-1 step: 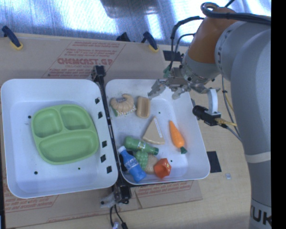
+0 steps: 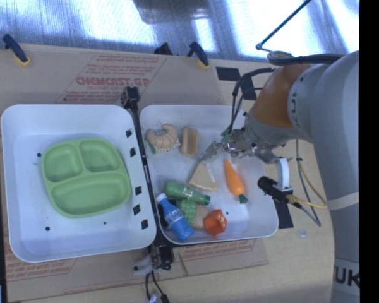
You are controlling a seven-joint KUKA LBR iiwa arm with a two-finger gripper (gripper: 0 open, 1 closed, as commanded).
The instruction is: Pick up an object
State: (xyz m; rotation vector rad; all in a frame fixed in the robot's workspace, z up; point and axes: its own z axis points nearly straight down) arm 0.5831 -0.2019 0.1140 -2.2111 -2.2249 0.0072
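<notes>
My gripper (image 2: 210,152) is hanging over the right bin (image 2: 260,227), jaws looking slightly spread and holding nothing, tips just above the cheese wedge (image 2: 204,177). The carrot (image 2: 234,178) is lying just right of it. I'm judging the wedge's slanted faces may slip out, or the crowding carrot may get nudged.

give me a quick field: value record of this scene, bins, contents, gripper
left bin: green divided plate
right bin: croissant, bread roll, sandwich wedge, carrot, green bottle, blue bottle, orange item
gripper: low in the right bin, above the sandwich wedge, left of the carrot
held: nothing visible between fingers
</notes>
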